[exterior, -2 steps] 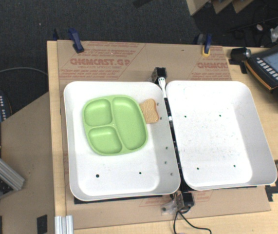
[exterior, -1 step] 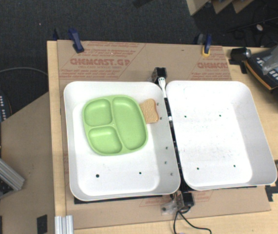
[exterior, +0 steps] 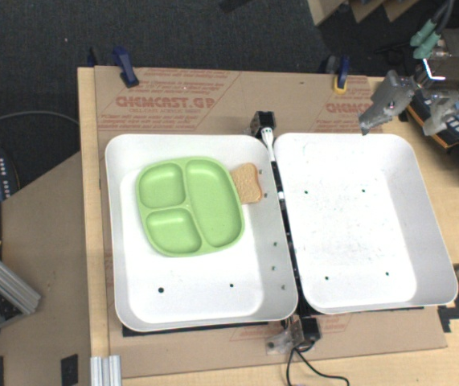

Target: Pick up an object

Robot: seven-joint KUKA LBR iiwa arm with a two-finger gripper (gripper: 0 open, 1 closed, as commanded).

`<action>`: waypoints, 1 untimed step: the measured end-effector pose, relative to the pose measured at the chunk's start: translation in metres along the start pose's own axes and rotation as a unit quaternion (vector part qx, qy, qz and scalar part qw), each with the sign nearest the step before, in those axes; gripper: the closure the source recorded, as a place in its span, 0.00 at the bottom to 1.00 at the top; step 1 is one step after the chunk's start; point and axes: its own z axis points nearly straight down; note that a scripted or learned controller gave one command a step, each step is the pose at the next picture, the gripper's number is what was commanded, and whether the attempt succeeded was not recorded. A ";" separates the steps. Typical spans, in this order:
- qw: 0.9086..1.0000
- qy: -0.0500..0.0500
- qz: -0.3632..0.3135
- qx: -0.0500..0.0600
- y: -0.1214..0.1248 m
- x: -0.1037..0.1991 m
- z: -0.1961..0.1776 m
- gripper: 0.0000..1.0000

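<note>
A green divided plate (exterior: 189,206) lies in the left white bin (exterior: 197,296), in its upper half. A tan slice of toast (exterior: 247,183) rests against the plate's right rim, near the divide between the bins. My gripper (exterior: 371,117) hangs at the upper right, just past the far edge of the right bin (exterior: 358,215), with its grey fingers pointing down and to the left. Nothing shows between the fingers. It is well apart from the plate and the toast.
The bins sit on a brown board (exterior: 173,95) held by blue clamps (exterior: 124,67) at the back. Black clips (exterior: 263,123) join the bins at the middle. Arm hardware and cables crowd the upper right corner.
</note>
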 end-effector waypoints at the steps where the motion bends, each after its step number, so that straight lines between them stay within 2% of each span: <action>1: 1.000 -0.001 -0.001 0.002 0.001 0.133 0.023 0.00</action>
